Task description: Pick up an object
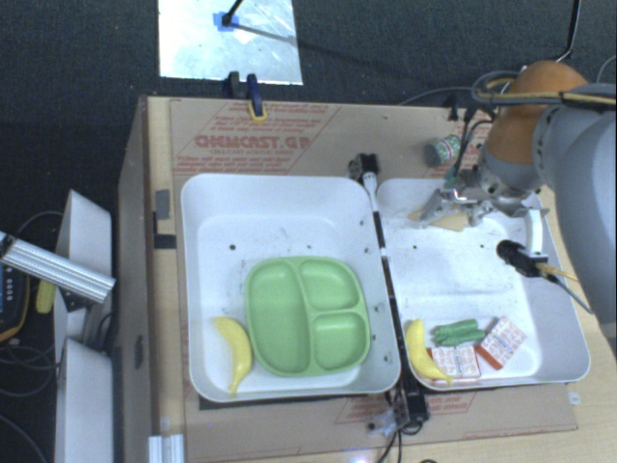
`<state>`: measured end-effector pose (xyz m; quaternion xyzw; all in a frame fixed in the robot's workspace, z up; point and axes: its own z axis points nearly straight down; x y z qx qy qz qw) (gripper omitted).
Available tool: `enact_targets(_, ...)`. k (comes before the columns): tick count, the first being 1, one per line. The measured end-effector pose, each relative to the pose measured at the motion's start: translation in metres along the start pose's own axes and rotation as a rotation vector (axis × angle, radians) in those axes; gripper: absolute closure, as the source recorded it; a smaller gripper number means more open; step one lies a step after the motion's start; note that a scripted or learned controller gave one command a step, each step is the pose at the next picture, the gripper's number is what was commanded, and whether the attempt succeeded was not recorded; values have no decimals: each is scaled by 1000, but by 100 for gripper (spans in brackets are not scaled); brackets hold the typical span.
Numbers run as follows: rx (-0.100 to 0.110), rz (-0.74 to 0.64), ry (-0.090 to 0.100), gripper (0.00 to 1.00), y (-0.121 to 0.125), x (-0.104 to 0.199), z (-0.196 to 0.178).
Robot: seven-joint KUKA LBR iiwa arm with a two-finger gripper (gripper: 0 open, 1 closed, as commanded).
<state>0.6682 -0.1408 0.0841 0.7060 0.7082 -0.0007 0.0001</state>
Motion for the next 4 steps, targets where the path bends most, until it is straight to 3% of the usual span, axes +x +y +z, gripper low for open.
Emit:
enact_targets(1,13,-4,-1,100,-2,-2,-11)
enact_targets(2,-8,-3,1,100,-32,62,-121)
enact_targets(3,-4,-2,1,0,-33,62,-119)
enact_targets(4,-9,2,0,0,-27,45,-9)
